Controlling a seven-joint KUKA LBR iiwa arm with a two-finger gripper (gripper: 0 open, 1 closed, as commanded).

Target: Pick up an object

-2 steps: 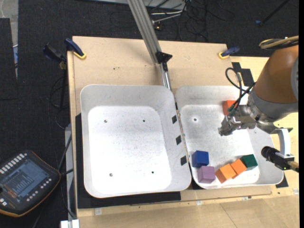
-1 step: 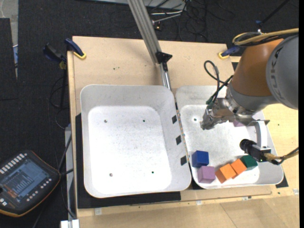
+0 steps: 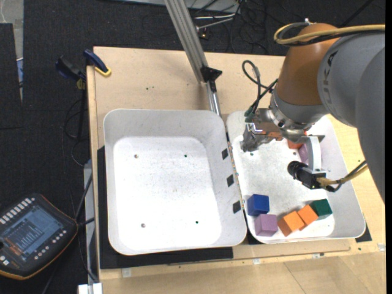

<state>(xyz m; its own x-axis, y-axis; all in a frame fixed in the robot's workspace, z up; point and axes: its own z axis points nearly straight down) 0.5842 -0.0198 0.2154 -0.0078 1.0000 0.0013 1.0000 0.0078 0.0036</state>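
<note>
We see the gripper (image 3: 250, 141) low at the right bin's (image 3: 349, 228) far end; can't tell its state; blue cube (image 3: 258, 203), purple cube (image 3: 266, 224), orange cube (image 3: 292, 220), green cube (image 3: 321, 209) unpicked w/ pick still ahead.

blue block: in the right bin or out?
In. The blue block lies on the right bin's floor near its front edge, beside a purple block.

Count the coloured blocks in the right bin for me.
4 clearly: blue block, purple block, orange block and green block, clustered along the near edge. The arm may hide more; something reddish peeks under the wrist.
</note>
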